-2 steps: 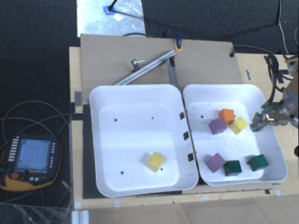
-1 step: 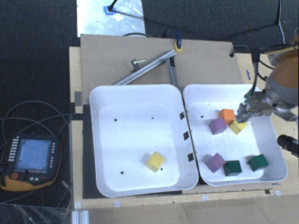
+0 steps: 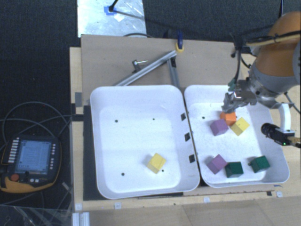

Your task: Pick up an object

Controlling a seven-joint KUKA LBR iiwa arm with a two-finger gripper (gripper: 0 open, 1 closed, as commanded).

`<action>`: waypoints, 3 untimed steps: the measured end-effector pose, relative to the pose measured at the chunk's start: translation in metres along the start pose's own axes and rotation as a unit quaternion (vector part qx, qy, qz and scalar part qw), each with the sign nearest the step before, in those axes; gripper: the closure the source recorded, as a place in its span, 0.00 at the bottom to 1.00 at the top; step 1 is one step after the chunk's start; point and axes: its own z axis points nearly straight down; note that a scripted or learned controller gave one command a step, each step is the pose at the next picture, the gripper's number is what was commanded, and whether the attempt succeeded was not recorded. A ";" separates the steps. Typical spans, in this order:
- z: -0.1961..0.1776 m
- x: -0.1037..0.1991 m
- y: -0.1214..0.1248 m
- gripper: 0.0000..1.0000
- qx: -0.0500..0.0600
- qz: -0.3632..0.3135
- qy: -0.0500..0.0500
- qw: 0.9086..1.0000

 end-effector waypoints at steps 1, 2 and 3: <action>0.004 0.051 0.035 1.00 0.000 0.000 0.000 1.000; 0.019 0.106 0.061 1.00 0.001 0.000 0.000 1.000; 0.020 0.155 0.091 1.00 0.000 0.000 0.000 1.000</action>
